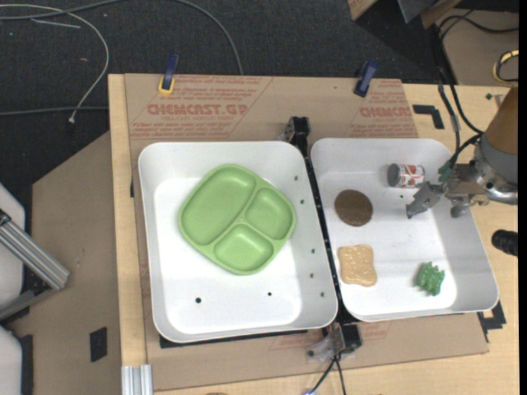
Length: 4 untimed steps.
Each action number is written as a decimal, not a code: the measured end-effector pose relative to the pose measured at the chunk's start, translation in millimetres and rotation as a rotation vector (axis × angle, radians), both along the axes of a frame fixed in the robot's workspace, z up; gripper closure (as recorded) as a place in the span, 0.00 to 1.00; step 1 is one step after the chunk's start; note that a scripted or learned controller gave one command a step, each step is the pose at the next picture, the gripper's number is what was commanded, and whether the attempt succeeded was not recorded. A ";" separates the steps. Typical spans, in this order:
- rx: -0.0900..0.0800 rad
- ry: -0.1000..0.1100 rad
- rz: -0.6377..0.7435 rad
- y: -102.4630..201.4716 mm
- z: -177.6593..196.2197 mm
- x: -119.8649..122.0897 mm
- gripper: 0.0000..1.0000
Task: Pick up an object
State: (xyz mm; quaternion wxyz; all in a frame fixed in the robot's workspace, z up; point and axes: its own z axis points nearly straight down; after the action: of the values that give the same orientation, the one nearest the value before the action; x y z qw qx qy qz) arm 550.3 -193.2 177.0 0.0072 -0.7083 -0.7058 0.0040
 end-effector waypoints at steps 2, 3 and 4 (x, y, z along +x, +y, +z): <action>-0.002 -0.011 0.006 4.5 -49.0 11.9 0.00; -0.002 -0.010 0.004 5.4 -94.7 11.4 0.00; -0.003 -0.017 0.004 5.0 -80.6 13.0 1.00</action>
State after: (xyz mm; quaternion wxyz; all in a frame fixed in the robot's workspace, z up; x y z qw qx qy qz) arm 563.3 -188.2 96.4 0.0003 -0.7071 -0.7072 -0.0007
